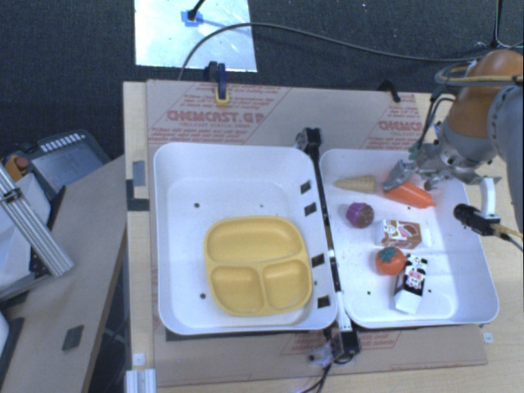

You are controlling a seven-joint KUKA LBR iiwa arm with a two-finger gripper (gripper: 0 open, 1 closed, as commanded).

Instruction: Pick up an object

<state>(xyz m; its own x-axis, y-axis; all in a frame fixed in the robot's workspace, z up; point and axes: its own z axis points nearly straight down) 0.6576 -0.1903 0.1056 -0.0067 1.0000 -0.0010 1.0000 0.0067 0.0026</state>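
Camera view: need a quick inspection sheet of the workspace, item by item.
Surface: bench board bearing two white bins side by side, left bin and right bin.
Job's things: in the right bin, orange carrot, pale cone, purple ball, brown-and-white carton, tomato, black-and-white carton.
Clutter: yellow divided tray in the left bin.
Grippers: gripper low at the carrot's upper end; grip cannot be judged.
Cables: dark cable across the floor behind the bench; wires at the bench's front edge.
Surroundings: metal plate on dark carpet, side table at the left.
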